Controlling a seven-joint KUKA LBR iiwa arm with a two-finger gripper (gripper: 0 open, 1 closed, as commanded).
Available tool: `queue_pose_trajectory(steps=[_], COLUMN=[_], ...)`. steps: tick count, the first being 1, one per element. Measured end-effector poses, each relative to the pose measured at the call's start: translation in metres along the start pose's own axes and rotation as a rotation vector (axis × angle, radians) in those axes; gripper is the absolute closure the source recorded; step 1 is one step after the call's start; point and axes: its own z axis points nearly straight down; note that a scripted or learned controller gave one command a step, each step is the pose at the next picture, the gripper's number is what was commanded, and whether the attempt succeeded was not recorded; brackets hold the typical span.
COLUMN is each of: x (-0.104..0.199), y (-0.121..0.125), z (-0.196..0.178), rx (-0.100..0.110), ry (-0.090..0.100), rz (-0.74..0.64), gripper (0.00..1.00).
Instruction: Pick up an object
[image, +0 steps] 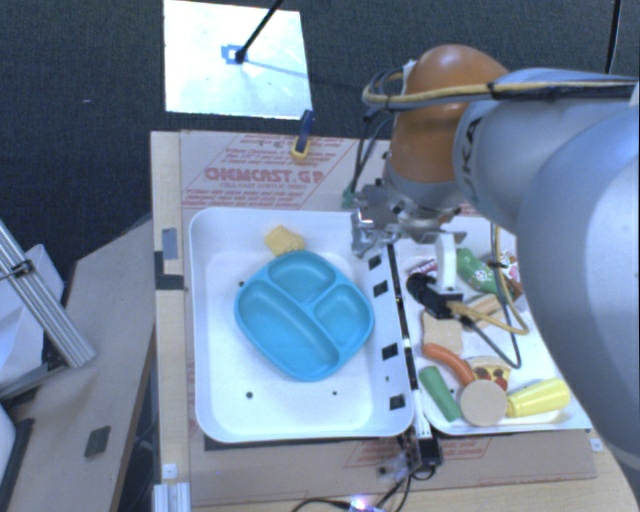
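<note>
The end effector (368, 238) hung at the far end of the divider (395, 320) between the two bins, and whether it was released or clenched could not be told. Candidate objects lay right of that divider: an orange carrot (450, 361), a green cylinder (438, 392) and a yellow corn piece (538, 398). Left of it sat a blue tray (303, 313). Descending there, it risked striking the divider and gripping nothing.

Glossy blue plastic tray (303, 315)
</note>
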Motion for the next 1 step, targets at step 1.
queue_pose_trajectory(steps=[1], x=[-0.0014], y=[0.015], z=[-0.003], rx=[-0.001], ry=[0.0], rz=[0.0], gripper=[1.0])
